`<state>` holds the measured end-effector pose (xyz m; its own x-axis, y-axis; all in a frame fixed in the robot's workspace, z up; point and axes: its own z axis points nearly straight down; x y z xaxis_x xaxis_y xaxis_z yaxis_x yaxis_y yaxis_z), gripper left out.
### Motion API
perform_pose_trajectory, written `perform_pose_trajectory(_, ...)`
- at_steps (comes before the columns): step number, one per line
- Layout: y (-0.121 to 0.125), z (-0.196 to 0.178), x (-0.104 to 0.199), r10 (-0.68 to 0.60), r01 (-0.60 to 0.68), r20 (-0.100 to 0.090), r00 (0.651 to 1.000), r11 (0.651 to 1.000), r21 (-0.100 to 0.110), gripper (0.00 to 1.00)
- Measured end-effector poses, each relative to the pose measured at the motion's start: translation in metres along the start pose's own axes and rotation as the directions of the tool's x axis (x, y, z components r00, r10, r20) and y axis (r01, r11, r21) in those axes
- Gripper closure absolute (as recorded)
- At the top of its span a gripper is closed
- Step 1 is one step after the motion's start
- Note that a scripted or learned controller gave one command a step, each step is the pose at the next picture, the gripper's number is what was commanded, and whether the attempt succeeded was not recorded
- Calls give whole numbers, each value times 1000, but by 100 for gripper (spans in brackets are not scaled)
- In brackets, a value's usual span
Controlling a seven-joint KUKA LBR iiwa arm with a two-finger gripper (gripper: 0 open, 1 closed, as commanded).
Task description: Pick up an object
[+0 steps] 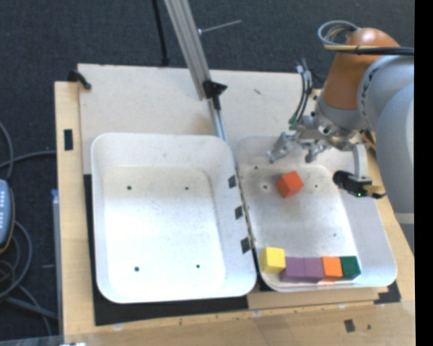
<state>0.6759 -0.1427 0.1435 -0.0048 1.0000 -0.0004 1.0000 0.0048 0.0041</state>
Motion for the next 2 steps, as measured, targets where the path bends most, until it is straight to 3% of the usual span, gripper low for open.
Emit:
perform_pose_trajectory(1, -29, 47, 20, 1, -1, 3, 1000, 1000, 2, 0)
perform_pose_trajectory(2, -67, 46, 56, 1, -1, 0, 1000, 1000, 6, 0)
